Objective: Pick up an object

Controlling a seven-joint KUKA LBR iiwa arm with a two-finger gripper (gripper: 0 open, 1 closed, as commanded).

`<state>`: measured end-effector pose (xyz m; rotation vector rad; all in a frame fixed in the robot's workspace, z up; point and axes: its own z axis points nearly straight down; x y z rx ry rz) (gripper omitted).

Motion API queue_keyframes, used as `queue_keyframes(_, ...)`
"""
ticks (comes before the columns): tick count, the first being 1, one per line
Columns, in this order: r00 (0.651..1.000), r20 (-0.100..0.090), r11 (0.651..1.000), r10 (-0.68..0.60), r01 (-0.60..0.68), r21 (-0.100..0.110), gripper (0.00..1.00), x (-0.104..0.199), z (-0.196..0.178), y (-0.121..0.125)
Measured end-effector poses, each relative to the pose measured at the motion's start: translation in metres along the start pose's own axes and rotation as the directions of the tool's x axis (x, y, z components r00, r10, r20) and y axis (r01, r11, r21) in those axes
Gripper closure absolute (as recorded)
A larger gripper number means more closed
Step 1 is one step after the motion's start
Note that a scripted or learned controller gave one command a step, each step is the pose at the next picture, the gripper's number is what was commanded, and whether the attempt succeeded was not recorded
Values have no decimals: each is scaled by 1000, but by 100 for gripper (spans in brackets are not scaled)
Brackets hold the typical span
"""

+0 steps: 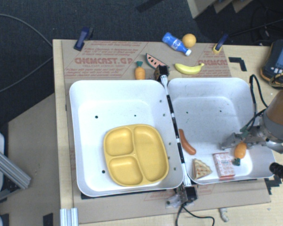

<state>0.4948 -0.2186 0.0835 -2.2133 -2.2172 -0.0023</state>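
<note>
The right bin (212, 93) holds several toy foods. A red sausage (187, 142) lies by its left wall, and a pizza slice (201, 168) and a pink packet (223, 165) rest near its front edge. An orange carrot (240, 150) with a green top lies at the bin's right side. My gripper (239, 141) reaches in from the right, low over the bin, directly at the carrot's upper end. The wrist hides where gripper and carrot meet, so I cannot tell if they touch.
A yellow divided plate (134, 154) fills the front of the left bin (113, 98). Behind the bins on the bench lie a banana (188, 68), a blue bottle (175, 43), an orange ball (189, 40), a watermelon slice (153, 60) and a small carrot (140, 72).
</note>
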Motion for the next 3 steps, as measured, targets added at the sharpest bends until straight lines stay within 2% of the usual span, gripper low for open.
queue_keyframes(1,1000,6,1000,2,-2,-5,100,-2,-11,1)
queue_keyframes(2,1000,5,1000,0,0,-4,100,91,-4,29)
queue_keyframes(3,1000,6,1000,-1,1,-9,100,164,-119,58)
